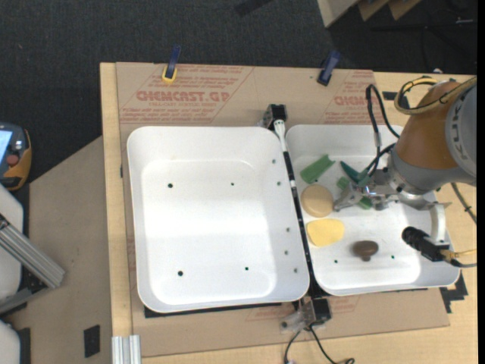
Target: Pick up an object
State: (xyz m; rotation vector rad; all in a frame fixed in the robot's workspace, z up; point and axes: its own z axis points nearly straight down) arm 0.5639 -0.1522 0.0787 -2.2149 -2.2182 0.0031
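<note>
- My fingers (350, 198) were low in the right bin (394, 275), reaching in from the right, tips close beside the tan round piece (317, 200).
- Whether they were spread or pressed together I could not tell; the metal blurred into the teal piece (353, 174) behind them. Nothing showed between them, so I count nothing as held.
- Candidates all sat in the right bin: a green flat piece (316, 168) near the divider, the tan round one below it, a yellow flat piece (326, 232) touching or just under the tan one, and a small brown knobbed thing (366, 249) nearer the front.
- The left bin (151, 279) held no objects.
- Risk, as I judged it: the tan round piece could roll away if I closed off-centre.
- The yellow piece lay flat and thin; tips might skate over it.
- Crowding near the divider could catch a fingertip on the rim, or trap two pieces at once.
</note>
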